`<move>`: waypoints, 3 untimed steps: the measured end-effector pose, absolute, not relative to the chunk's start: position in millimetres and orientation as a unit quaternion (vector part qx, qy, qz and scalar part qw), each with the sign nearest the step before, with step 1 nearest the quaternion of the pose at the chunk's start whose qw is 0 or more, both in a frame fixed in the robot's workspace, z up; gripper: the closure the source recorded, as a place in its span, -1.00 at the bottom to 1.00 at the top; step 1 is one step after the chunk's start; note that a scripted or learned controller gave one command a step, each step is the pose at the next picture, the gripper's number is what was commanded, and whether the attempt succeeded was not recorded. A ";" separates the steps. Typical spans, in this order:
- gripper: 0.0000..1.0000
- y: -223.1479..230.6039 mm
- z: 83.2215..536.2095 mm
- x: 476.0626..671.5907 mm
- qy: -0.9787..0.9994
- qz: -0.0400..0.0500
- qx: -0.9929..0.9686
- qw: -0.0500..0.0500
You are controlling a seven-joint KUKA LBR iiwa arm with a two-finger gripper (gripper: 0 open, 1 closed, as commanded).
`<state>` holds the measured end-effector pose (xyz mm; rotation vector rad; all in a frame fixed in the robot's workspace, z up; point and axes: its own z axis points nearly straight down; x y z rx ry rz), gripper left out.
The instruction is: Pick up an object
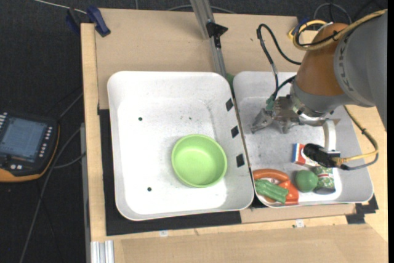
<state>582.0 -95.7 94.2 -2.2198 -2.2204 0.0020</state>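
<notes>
The arm reached in from the right and its gripper [271,121] hung over the bare floor of the right bin [271,148], in the upper part of this bin. The fingers [257,125] were spread apart and nothing was between them. The objects to pick lay well apart from the gripper, along the near edge of the same bin: an orange and green toy [273,186] in the near left corner, a green ball [305,180] just beside it, and a small red, white and blue object [300,154] behind the ball. In the left bin [160,101] stood a light green bowl [198,161].
</notes>
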 end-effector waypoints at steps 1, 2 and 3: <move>1.00 -95.6 106.3 582.9 -0.707 -0.001 -0.707 0.000; 1.00 -97.4 158.9 594.0 -0.707 -0.002 -0.707 -0.002; 1.00 -93.9 221.5 592.7 -0.707 -0.002 -0.707 -0.002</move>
